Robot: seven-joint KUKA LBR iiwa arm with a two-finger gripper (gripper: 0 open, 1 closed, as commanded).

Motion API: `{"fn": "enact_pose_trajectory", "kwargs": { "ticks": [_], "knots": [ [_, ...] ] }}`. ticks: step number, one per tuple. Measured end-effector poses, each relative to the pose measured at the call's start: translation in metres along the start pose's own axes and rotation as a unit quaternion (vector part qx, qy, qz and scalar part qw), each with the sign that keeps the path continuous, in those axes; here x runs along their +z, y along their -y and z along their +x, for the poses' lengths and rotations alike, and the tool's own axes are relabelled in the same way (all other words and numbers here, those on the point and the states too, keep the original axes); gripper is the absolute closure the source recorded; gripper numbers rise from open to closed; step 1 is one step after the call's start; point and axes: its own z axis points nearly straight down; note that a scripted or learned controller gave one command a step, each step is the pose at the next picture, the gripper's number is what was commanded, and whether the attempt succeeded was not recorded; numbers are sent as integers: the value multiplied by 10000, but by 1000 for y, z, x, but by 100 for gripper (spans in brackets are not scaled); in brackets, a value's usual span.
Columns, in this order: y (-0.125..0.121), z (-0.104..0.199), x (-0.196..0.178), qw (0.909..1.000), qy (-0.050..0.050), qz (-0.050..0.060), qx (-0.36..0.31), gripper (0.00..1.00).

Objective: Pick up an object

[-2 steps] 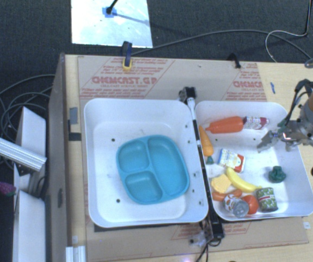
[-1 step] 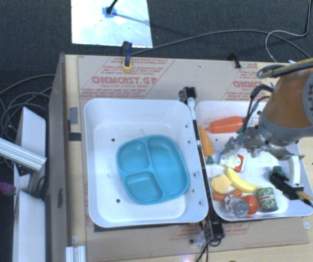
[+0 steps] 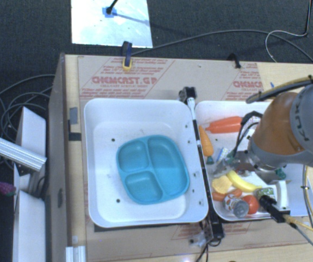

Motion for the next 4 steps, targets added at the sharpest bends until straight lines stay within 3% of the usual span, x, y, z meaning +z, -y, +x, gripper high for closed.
{"fn": "enact_pose_trajectory", "kwargs": {
  "ticks": [1, 2, 3, 4],
  "knots": [
    [18, -13, 0, 10000, -2, 6, 3, 0],
    [-79, -35, -94, 10000, 10, -29, -11, 0],
    [-14, -11, 0, 10000, -2, 3, 0, 0],
    [7, -10, 0, 10000, -2, 5, 2, 0]
  ]
}}
